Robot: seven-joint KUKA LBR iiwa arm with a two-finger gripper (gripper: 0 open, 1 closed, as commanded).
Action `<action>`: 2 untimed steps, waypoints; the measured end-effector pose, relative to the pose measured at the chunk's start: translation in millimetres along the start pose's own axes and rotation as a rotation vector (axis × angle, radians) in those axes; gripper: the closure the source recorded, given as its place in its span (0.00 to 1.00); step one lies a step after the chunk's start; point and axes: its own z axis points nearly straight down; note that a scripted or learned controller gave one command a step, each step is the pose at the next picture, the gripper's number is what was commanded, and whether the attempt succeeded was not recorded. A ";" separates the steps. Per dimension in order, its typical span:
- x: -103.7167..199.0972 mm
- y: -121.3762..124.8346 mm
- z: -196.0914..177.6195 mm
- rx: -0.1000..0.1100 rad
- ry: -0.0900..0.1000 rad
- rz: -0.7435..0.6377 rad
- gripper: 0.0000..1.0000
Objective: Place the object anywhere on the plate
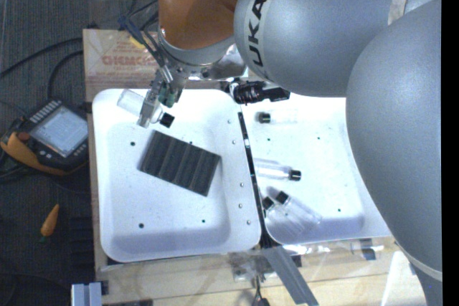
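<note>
The plate (pixel 179 165) is a dark ribbed rectangle lying flat in the middle of the left bin (pixel 122 226). My gripper (pixel 152 110) hangs over that bin's far left corner, up and to the left of the plate. A small clear vial (pixel 132 100) lies crosswise between its fingers: the clear body sticks out to the left, and the black cap (pixel 166 120) to the right. The gripper is shut on this vial, which sits apart from the plate, just beyond its far edge.
The right bin (pixel 337 154) holds two more clear vials with black caps (pixel 278 172) (pixel 287 206) and a small vial (pixel 264 117) near its far edge. The arm's grey bulk covers the right side. A pendant (pixel 50 136) and a cardboard box (pixel 118 61) lie outside the bins.
</note>
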 end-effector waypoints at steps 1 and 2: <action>-45.8 33.3 -46.4 -0.001 -0.003 -0.148 1.00; 69.1 -22.4 -84.9 -0.001 -0.001 -0.161 1.00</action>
